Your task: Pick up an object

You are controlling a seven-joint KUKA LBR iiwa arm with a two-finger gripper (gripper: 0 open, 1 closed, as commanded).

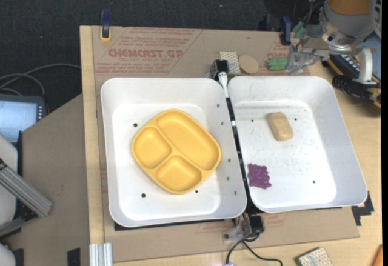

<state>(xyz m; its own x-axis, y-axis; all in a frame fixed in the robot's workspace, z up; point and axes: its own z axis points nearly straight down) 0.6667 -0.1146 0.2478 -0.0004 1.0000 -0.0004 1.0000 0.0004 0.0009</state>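
A tan, bread-like lump (280, 126) lies in the right bin (339, 137), toward its far middle. A small purple grape cluster (259, 176) rests near that bin's near left corner. A yellow divided plate (176, 150) sits in the middle of the left bin (115, 137). My gripper (298, 60) hangs beyond the far rim of the right bin, above the cardboard, well away from the tan lump. Nothing shows in its grasp.
A small green object (276, 65) and a round tan disc (248, 64) lie on the cardboard (151, 53) just left of the gripper. Cables and clutter sit off the bench at the right. A black clip (220, 68) stands where the bins meet.
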